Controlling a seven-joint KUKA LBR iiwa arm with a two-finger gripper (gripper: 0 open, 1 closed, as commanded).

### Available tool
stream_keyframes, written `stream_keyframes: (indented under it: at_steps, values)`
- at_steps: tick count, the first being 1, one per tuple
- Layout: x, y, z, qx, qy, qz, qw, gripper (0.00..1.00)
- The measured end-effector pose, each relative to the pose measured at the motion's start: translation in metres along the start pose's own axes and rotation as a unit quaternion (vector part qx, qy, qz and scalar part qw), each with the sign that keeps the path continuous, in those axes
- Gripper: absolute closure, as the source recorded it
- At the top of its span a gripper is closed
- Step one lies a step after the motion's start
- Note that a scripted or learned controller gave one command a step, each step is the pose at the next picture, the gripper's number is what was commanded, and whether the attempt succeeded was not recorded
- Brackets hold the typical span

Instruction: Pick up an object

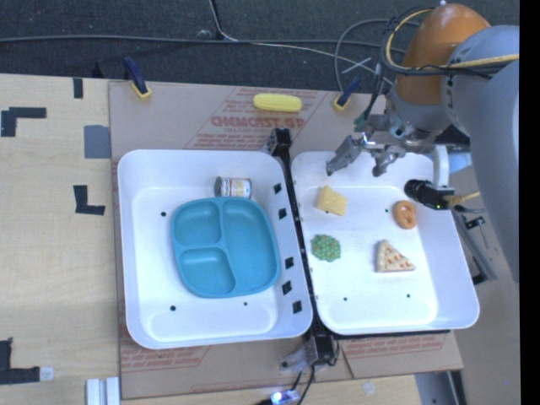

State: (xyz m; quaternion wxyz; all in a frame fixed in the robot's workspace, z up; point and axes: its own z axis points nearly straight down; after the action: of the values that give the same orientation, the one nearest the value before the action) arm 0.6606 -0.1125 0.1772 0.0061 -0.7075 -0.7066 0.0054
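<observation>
Gripper (363,159) hovering at the twelve o'clock rim of the right bin (456,310), fingers spread wide, holding nothing; cheese wedge (331,201) just below at seven o'clock of it; broccoli (326,247) near the left wall; pizza slice (392,258) mid-bin; pretzel (405,214) toward three o'clock; bare floor along six o'clock; blue tray (226,247) and can (233,187) in the left bin (139,310).

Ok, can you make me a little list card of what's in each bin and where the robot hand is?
left bin: blue divided plate, small can beside it
right bin: yellow cheese block, green broccoli, pizza slice, orange pretzel
gripper: open, above right bin's far edge, holding nothing
outside bins: yellow banana
</observation>
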Motion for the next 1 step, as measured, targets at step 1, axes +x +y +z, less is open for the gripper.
stream_keyframes:
  at_steps: [1]
  values:
    - [0.0002, 0.0032, -0.0098, -0.007, -0.001, -0.002, 1.0000, 0.00]
